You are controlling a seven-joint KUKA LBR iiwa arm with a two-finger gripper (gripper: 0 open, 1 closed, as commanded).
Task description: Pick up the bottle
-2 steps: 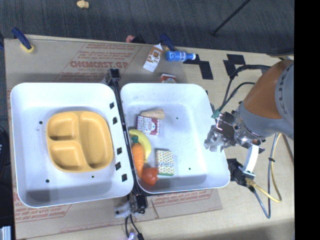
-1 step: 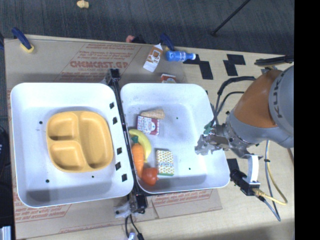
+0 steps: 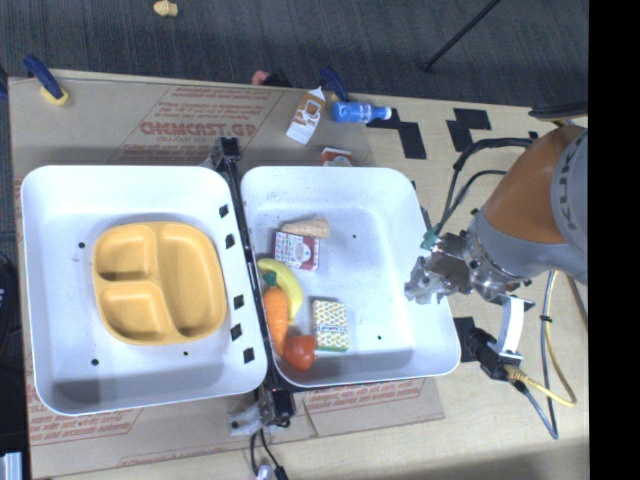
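You see the small blue bottle (image 3: 358,113) lying at twelve o'clock on the counter (image 3: 470,418), light and slippery, so grab its middle; I can't tell the gripper's (image 3: 418,286) state.

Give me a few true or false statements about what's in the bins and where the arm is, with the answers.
1. A yellow tray lies in the left bin. True.
2. The banana lies in the left bin. False: it is in the right bin, beside the carrot.
3. The blue bottle lies on the bench outside both bins. True.
4. The hand is over the tray. False: it is at the right bin's right edge.
5. The tomato sits at the near end of the right bin. True.
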